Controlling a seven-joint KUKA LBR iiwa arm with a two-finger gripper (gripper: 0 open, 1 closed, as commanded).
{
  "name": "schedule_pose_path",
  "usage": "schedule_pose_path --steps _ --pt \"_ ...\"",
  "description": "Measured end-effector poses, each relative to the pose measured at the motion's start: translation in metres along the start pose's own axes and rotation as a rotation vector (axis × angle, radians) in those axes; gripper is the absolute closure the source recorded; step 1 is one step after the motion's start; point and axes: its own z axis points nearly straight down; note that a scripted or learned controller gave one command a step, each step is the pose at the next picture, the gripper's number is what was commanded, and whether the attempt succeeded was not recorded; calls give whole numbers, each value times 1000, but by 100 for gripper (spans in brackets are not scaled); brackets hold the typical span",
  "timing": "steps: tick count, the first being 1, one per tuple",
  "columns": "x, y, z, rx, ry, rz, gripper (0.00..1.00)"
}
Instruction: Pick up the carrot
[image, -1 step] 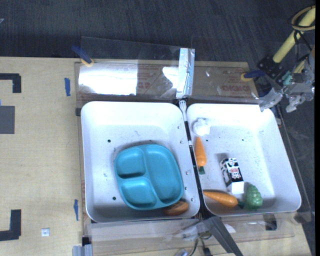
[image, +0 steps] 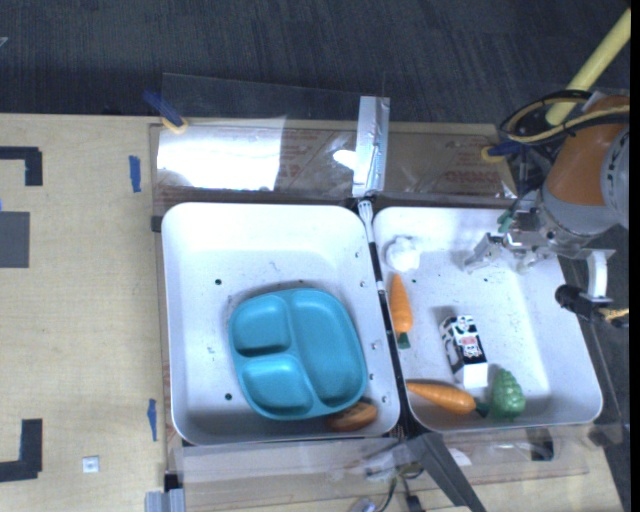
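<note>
The scene is evenly and fairly brightly lit from above, with a cool, slightly bluish cast. Strong glare washes out the clear plastic sheet (image: 225, 160) behind the left bin (image: 200, 240), hiding its surface. The white floors of both bins are close to overexposed, so fine marks are faint. A soft shadow lies under the blue tray (image: 298, 352) along its near edge, and the near walls of the bins are darker. The picture is soft and a little grainy; the dark floor (image: 300, 40) at the far side shows little detail.
</note>
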Motion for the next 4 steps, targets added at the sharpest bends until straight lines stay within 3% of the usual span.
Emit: schedule_pose_path --steps 1,2,3,4 --pt "47 -96 -10 10 2 456 0" --pt "85 -152 3 -22 3 560 0" --pt "68 -144 -85 6 -3 1046 0" --pt "86 -156 -15 7 -2 1294 0"
